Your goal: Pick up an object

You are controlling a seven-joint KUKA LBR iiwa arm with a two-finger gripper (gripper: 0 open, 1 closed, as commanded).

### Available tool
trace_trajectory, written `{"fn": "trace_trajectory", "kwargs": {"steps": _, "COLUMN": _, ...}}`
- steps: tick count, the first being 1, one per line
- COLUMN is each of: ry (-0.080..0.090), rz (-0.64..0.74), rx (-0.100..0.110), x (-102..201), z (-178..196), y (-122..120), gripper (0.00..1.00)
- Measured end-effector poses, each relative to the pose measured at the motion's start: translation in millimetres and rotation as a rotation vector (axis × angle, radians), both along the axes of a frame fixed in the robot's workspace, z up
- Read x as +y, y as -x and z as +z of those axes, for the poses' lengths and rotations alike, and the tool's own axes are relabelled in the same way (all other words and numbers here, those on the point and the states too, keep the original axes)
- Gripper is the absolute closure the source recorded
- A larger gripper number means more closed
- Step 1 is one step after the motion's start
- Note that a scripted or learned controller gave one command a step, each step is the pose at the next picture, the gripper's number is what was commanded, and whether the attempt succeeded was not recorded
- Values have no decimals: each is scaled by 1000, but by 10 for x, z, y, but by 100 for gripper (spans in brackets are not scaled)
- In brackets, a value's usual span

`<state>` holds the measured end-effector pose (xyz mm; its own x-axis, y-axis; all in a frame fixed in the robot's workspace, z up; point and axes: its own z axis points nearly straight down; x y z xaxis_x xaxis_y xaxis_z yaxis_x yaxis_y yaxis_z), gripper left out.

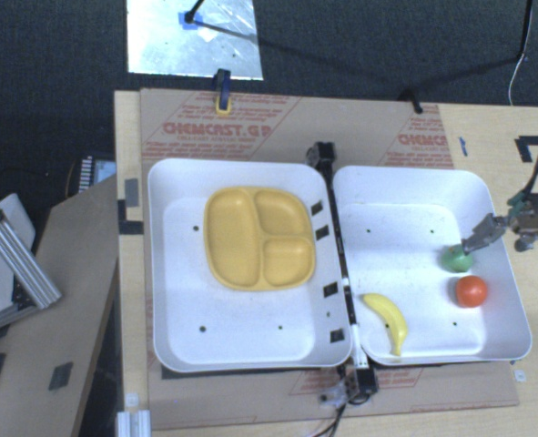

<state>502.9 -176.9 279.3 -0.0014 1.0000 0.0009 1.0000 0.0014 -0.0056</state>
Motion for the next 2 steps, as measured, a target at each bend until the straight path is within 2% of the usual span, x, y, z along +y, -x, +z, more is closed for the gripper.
{"fn": "trace_trajectory", "kwargs": {"steps": 1, "ry": 2, "rz": 2, "rx": -7, "x": 3, "z": 36, "y": -16, "gripper": 0}}
{"fn": "trace_trajectory", "kwargs": {"steps": 2, "ry": 1, "rz": 0, "rx": -4, "x": -38, "z": -411, "y": -77, "gripper": 0}}
